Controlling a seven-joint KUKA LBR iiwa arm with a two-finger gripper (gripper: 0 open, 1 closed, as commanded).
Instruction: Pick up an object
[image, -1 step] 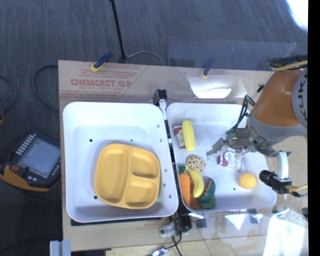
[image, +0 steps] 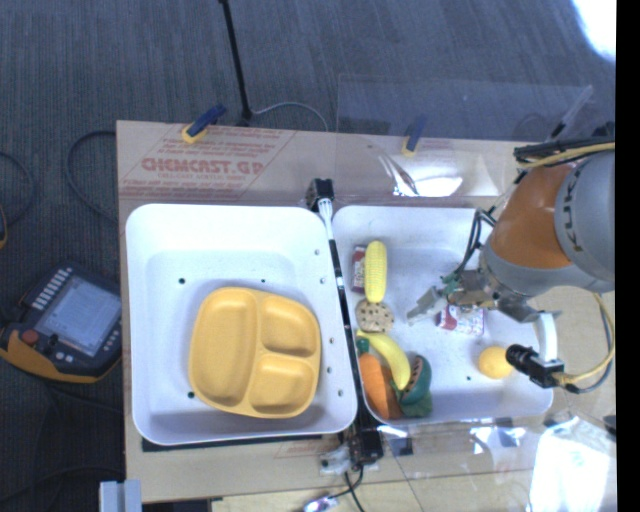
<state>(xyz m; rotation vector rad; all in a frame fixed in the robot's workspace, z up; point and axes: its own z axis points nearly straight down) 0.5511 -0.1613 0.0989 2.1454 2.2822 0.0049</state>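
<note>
Nearest the camera, by the front wall of the right bin (image: 500, 405): one orange carrot-like piece (image: 374, 385), one banana (image: 391, 358) lying across it, one green item (image: 418, 385) tucked against both. All three touching, in that bin's front-left corner.

Rest counted against the right bin:
- 1 corn cob (image: 375, 270), upright along its left wall, toward the back
- 1 small red-and-white packet (image: 358, 268), wedged between corn and that wall
- 1 brown speckled cookie-like piece (image: 374, 317), just in front of the corn
- 1 yellow lemon-like ball (image: 494, 362), near its right front area
- 1 red-and-white crumpled wrapper (image: 462, 319), about mid-bin, just behind-left of the ball

Gripper (image: 447, 297) sits low over the bin's middle, right above the wrapper; can't tell if fingers are spread or clenched, and nothing visibly held between them.

Left bin (image: 160, 240), touching the right bin's left side: 1 yellow divided tray (image: 255, 350), three compartments.

2 bins total. 1 handheld pendant (image: 62, 323) on the floor well left of them.
</note>
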